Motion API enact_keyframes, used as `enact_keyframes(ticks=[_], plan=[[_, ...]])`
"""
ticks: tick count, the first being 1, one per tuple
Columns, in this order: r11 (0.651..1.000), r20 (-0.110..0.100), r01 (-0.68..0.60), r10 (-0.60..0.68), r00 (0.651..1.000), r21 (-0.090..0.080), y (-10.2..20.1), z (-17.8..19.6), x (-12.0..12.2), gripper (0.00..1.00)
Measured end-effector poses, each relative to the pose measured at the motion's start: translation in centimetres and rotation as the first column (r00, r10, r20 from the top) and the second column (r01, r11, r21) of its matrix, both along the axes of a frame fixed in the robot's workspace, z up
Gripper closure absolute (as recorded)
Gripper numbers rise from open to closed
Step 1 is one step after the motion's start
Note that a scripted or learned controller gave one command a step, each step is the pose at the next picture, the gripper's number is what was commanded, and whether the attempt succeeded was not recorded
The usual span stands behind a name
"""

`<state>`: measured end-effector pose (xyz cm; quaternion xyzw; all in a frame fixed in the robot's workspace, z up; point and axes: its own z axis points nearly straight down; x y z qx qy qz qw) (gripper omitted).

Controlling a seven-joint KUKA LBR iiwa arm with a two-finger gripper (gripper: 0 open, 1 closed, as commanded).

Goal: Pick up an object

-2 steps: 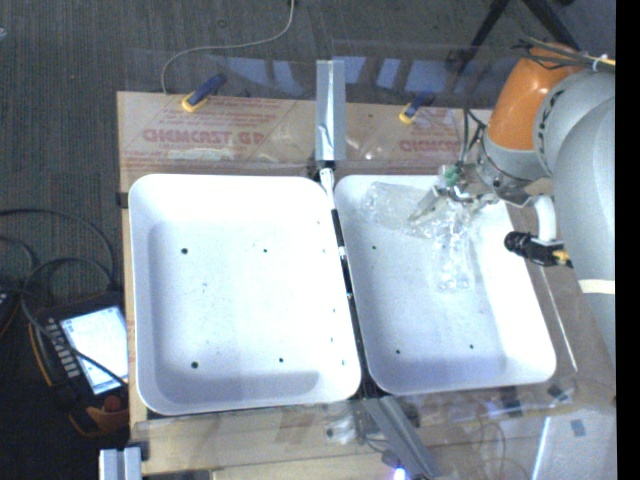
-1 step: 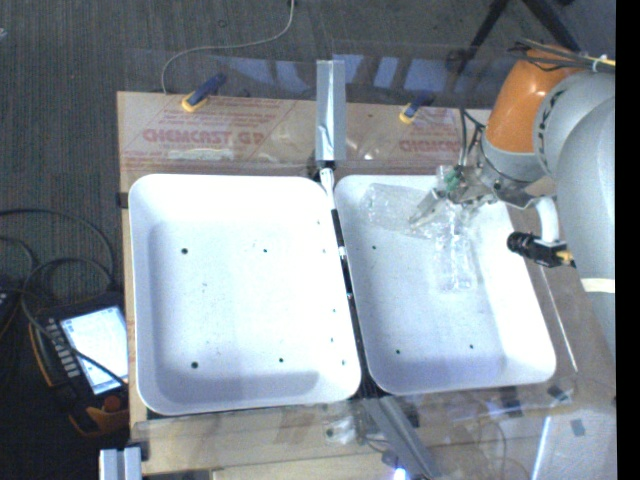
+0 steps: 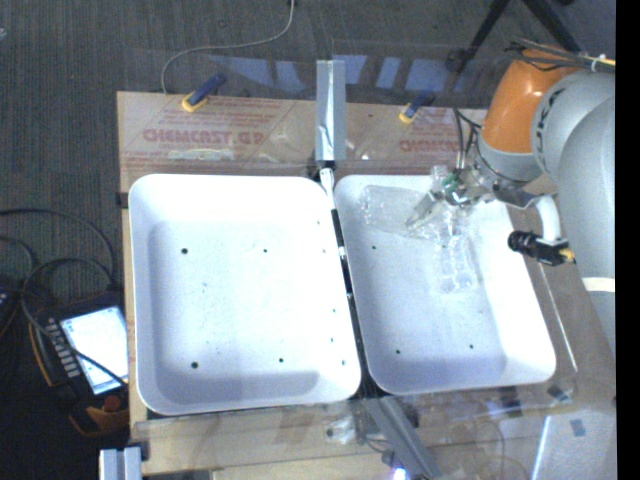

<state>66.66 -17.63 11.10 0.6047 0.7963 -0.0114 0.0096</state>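
Two bins: you have a left bin [image 3: 240,288] and a right bin [image 3: 450,298] side by side, touching along the middle seam
Task thing: a clear plastic object [image 3: 455,258] — crumpled wrap or a see-through bottle, you cannot tell which — lies in the right bin, running from about 12 o'clock of that bin down toward its centre
Second clear patch: a paler transparent scrap [image 3: 385,206] sits at roughly 11 o'clock in the same bin, just beside the main piece; whether they are one item is unclear
Arm: the grey arm with its orange band [image 3: 515,108] comes in from 3 o'clock of the view and hangs over the bin's upper right corner
Gripper: the gripper [image 3: 447,193] sits at the top end of the clear object, at 1 o'clock of the bin; you cannot tell whether it is spread or pressed together, because it blurs into the transparent material
Hold: nothing proves a grasp — contact looks likely, no more
Risk, slip: thin, glossy plastic gives little to pinch, so a lift could leave it behind
Risk, partial grab: catching only one edge may let the rest drag along the bin floor or snag on the wall at 12 o'clock
Risk, judging: transparency hides the outline, so check for daylight under the object before you call it picked
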Motion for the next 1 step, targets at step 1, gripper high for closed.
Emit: enact_keyframes(ticks=[1], plan=[[0.988,0.013,-0.153,0.153,0.988,-0.003,0.80,0.06,-0.23,0.00]])
